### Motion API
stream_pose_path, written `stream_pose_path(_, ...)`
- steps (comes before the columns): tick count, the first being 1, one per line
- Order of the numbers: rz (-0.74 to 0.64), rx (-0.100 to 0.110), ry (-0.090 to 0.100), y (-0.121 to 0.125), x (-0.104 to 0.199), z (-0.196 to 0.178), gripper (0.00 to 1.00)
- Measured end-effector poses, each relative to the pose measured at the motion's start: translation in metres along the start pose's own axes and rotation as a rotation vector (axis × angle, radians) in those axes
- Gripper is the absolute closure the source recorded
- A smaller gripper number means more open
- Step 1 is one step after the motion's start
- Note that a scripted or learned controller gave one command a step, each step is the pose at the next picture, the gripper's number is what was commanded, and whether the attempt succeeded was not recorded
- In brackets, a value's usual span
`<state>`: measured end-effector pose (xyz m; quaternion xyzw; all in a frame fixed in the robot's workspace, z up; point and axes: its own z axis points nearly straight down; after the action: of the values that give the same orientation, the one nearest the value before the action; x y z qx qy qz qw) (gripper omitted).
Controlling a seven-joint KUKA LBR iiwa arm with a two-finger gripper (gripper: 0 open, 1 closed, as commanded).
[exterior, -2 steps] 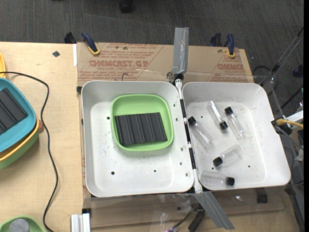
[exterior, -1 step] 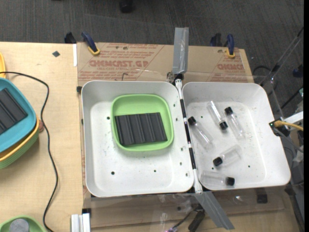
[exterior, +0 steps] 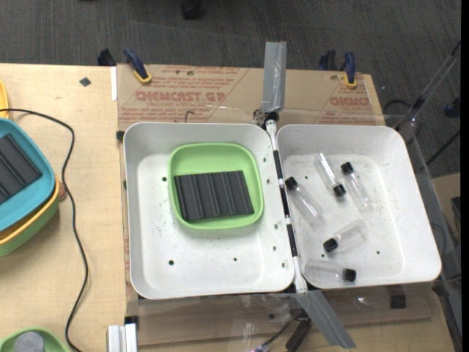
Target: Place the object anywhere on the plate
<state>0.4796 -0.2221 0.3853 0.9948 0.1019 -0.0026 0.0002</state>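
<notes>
**On the right: vials all in their bin, plate bare**

Across the right bin [exterior: 410,196] you have several clear vials [exterior: 350,236] with black caps, lying loose and apart from one another. None of them has reached the green plate [exterior: 249,163], which sits in the left bin [exterior: 146,218] and carries just a dark ribbed insert [exterior: 215,195]. As you'd judge it, nothing is done yet: a vial must be picked, carried over the divider and set down. You cannot tell the gripper's state.

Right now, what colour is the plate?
Light green plate, holding a dark ribbed insert; camera view.
</notes>
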Motion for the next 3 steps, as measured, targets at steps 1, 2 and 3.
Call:
stream_pose_path(1,0.0,0.002,-0.002,0.005,0.026,0.045,0.0)
stream_pose_path(2,0.005,0.002,-0.002,0.006,0.031,0.089,0.0)
stream_pose_path(3,0.006,0.002,-0.001,0.003,0.014,0.098,0.0)
